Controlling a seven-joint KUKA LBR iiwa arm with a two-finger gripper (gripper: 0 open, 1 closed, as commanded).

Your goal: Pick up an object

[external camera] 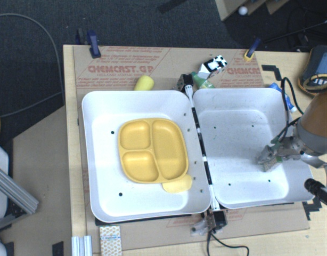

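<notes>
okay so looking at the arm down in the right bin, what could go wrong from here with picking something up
1. The pincer sits low over the floor of the right bin, while the yellow divided plate lies in the left bin; closing here would likely grab nothing.
2. The plate is wide and flat, so it may be hard to grip.
3. A yellow piece is tucked under the plate's edge and could shift if the plate is nudged.
</notes>
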